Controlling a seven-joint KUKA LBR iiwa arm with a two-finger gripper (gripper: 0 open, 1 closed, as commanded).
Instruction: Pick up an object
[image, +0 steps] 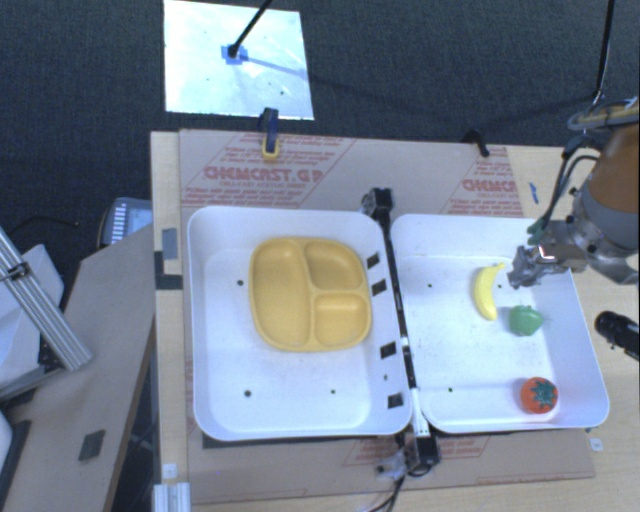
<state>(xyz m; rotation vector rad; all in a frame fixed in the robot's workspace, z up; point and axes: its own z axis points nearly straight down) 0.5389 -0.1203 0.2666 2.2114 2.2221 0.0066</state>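
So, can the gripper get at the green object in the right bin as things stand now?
Probably yes. The gripper hangs just above the green object, which lies apart from the banana and the orange-red fruit, so nothing seems to block the way.

Two white bins (215, 240) are seen. One yellow divided plate (308, 293), one banana (487, 291), one green object (525, 321), perhaps a vegetable, and one red-orange fruit (538, 395) are counted.

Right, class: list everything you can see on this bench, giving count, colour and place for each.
bins: two, white, side by side on the bench
divided plate: one, yellow, in the left bin
toy banana: one, yellow, right bin, beside the pincer
green toy: one, right bin, just below the banana
tomato-like toy: one, orange-red, right bin's near corner
clamp: one, yellow, far board edge
pincer: one, grey, over the right bin
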